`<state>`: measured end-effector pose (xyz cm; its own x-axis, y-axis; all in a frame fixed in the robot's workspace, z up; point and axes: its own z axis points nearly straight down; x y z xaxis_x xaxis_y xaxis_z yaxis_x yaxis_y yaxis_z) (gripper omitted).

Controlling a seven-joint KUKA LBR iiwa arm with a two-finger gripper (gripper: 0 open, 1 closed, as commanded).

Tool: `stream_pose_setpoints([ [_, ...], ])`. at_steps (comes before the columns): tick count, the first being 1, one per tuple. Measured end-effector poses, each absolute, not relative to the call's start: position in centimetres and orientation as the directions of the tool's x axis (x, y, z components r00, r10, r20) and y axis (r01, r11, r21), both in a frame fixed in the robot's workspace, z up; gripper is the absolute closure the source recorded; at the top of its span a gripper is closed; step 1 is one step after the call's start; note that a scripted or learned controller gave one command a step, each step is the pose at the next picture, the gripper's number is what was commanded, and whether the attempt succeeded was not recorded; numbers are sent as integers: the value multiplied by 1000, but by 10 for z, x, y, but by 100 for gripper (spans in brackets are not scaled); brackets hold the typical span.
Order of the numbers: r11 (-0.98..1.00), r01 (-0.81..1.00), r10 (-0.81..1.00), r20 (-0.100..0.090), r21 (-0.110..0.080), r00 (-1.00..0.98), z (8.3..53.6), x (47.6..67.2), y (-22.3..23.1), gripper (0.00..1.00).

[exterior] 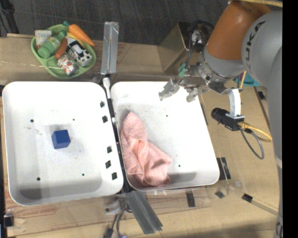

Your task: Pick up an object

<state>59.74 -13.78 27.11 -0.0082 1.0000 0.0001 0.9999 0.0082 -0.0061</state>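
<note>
A crumpled pink cloth (142, 150) lies in the right bin (188, 133), against its left wall and reaching toward the front. A small blue cube (61, 138) sits in the left bin (20, 113), near its middle. My gripper (179, 92) hangs over the far edge of the right bin, above and to the right of the cloth. Its two fingers are spread apart with nothing between them.
A green bowl (45, 66) of toy food, with a carrot on top, stands on the bench behind the left bin. A grey metal bar (109, 46) runs back from the divide between the bins. A cardboard box (176, 46) sits behind the right bin.
</note>
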Motion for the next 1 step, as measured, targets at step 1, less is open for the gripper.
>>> stream_pose_setpoints([
  [1, 8, 1000, 1000, 0, -6, -8, 271, 597, -138, 0],
])
